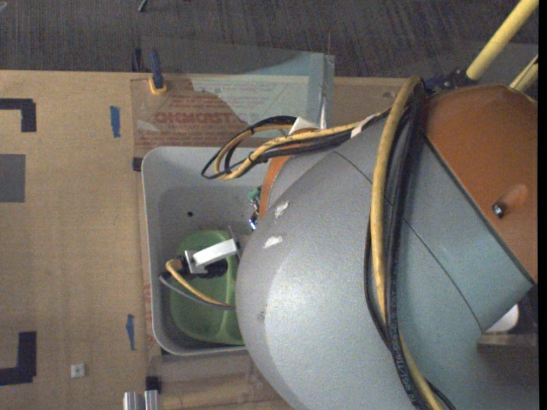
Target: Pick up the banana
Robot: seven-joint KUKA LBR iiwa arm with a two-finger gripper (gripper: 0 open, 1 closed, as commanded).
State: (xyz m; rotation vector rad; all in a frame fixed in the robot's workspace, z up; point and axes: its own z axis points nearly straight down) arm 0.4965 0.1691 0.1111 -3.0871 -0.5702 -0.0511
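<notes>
Single frame, overhead slant view.

Arm (359, 272): grey body takes up centre + right of frame, from lower edge to upper right. Orange band (487, 161) at upper right. Yellow/black cable bundle (256, 148) loops off the arm's upper-left side, over the bin's top end.

White bin (162, 186): left of centre; left wall + part of floor visible, rest under the arm. Arm's low end sits over the bin's lower part.

Green rounded obj (201, 319): in bin, bottom-left corner region, touching/near the lower wall. Partly covered by arm hardware. Type unclear.

Small green/blue bit (254, 199) at arm's edge, mid-bin. Too small to ID.

Banana: position can't be told; arm covers most of the bin interior.

Grasp state: can't tell, tool end is hidden under the arm body.

Worktop (68, 229): brown, left side of frame. Black corner marks (21, 114) at upper left + lower left, blue tape strip (114, 121) near bin's upper-left.

Clear sheet w/ red print (222, 109) lies just above the bin.

Dark carpet floor (256, 7) along top. Yellow pole (504, 28) at upper right corner.
</notes>
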